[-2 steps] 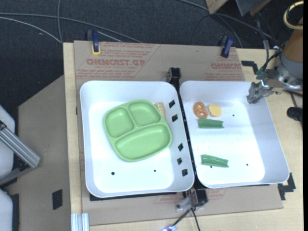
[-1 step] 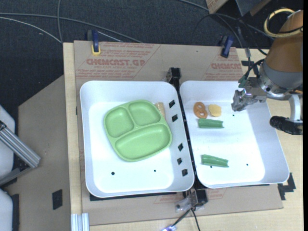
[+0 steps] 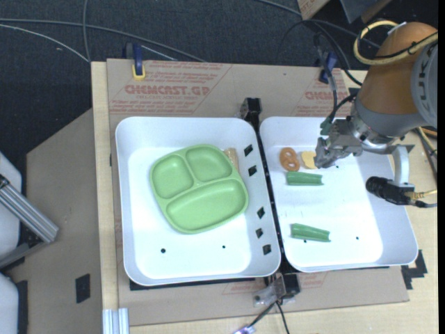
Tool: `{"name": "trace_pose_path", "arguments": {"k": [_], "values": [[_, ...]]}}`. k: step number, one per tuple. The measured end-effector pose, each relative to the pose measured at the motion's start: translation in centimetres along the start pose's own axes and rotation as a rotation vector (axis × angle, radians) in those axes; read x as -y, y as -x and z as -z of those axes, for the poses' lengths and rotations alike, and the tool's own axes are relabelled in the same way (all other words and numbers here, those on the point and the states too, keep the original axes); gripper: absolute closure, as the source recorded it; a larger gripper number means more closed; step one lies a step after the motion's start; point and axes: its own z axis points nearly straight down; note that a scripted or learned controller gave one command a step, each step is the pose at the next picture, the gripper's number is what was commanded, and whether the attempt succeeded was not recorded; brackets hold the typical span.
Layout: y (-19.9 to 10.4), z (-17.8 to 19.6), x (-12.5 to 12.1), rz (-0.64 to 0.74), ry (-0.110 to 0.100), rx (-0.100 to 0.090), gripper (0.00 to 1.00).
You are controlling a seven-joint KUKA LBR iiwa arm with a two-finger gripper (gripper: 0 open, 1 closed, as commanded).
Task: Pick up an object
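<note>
Gripper (image 3: 325, 158) low in the right bin (image 3: 375, 242), beside a yellow piece (image 3: 308, 160); opening impossible to tell.

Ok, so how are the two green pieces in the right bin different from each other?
The upper green piece lies level, close under the gripper and near the orange ring; the lower green piece tilts slightly and lies alone toward the bin's front. Both are small, flat and elongated, resting on the white bin floor.

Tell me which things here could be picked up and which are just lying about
For the job: gripper, pretzel, yellow piece, upper green piece, lower green piece, green divided plate.
Just lying about: blue clamps, cardboard sheet, cables.
</note>
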Motion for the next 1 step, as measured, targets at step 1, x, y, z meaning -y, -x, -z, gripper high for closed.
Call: {"name": "trace_pose_path", "arguments": {"k": [1], "values": [[-5.02,1.63,2.05,0.002,0.001,0.000,1.00]]}}
